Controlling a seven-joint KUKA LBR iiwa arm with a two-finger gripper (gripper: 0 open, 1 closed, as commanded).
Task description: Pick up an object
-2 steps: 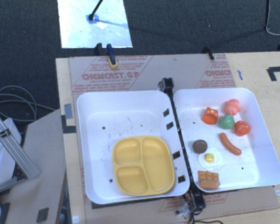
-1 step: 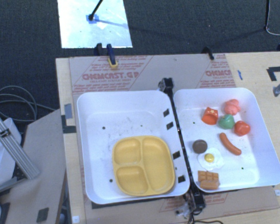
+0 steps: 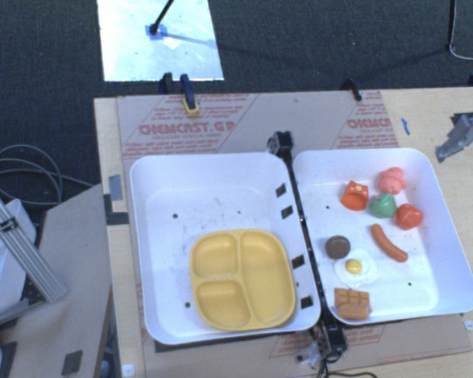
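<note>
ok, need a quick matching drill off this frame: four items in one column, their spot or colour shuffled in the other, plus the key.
Things:
1. yellow divided plate
2. fried egg
3. sausage
4. waffle

Descriptions:
A. orange-brown, nearest the right bin's front edge
B. long and red-orange, lying at a slant in the right bin
C. sits in the left bin, three compartments
D. white with a yellow centre, just below the brown round piece

Pairs: 1-C, 2-D, 3-B, 4-A
</note>
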